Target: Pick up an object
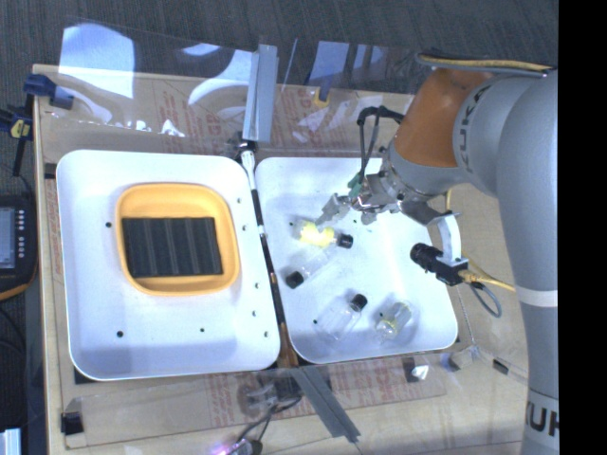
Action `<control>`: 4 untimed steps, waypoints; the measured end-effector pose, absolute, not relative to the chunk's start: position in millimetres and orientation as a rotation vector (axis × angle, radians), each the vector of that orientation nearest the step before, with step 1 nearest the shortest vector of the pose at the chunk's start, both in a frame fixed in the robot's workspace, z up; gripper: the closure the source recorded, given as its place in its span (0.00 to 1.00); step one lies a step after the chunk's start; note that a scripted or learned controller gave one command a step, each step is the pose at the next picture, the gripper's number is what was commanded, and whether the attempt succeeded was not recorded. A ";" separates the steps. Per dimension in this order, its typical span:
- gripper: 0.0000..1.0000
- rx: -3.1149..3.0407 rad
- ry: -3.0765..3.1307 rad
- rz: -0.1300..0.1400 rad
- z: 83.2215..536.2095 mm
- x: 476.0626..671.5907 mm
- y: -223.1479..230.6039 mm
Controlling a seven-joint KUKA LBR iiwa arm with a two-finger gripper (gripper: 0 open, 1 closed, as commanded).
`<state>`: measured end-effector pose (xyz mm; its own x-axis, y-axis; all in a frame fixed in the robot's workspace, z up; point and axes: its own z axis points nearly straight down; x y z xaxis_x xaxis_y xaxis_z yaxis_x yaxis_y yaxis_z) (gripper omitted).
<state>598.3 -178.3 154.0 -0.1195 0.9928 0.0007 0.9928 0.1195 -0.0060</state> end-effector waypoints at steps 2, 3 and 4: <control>0.00 -1.924 -2.479 0.003 91.2 575.6 -194.5; 0.00 -1.837 -2.548 0.000 92.8 639.9 -208.1; 0.00 -1.824 -2.551 0.005 91.0 643.4 -161.0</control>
